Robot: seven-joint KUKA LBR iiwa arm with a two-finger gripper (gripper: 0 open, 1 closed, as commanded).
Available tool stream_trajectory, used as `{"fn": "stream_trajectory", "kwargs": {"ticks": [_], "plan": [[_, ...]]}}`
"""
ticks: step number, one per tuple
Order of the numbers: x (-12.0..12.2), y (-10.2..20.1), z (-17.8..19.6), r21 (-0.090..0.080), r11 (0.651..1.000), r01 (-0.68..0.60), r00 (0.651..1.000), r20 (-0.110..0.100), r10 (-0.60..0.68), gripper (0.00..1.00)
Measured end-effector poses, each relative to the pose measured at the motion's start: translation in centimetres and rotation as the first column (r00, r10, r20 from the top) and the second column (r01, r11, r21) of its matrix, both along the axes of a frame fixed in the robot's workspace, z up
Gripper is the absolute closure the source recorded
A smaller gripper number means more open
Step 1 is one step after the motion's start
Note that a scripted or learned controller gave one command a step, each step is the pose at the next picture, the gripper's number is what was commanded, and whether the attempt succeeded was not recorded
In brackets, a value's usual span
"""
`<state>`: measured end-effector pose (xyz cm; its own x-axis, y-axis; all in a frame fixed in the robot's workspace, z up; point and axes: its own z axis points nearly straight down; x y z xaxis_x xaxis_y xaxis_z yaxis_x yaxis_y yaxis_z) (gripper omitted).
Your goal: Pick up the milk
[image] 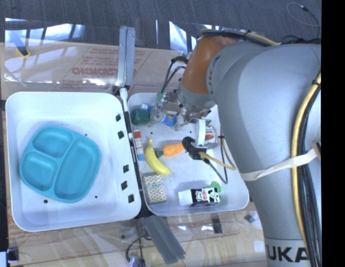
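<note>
White capitals reading "UKA" are showing at the base of the grey arm (283, 216), near the bottom right, with the start of the word cut off by the arm's curve. Faint red print is running across the cardboard sheet (78, 65) lying behind the bins, its largest line seeming to begin "CHEMCAST", though the rest is too blurred to read. The packages in the right bin (239, 196) are carrying print too small to make out.

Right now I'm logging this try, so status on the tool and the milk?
Tool low over right bin's far end, nothing seen held. Milk lying at near edge, untouched. Banana and carrot between them.
</note>
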<state>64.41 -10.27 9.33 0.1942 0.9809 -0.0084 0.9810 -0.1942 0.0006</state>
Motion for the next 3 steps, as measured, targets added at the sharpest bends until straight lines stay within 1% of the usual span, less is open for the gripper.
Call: {"fn": "stream_trajectory", "kwargs": {"ticks": [1,2,3], "plan": [[-9.8,-2.8,1.3,0.010,0.966,-0.259,0.966,-0.002,0.259,0.00],[-9.8,-2.8,2.2,0.011,0.965,-0.264,0.965,-0.005,0.264,1.00],[-7.2,-0.2,11.9,0.008,0.993,-0.117,0.993,-0.001,0.117,1.00]]}}
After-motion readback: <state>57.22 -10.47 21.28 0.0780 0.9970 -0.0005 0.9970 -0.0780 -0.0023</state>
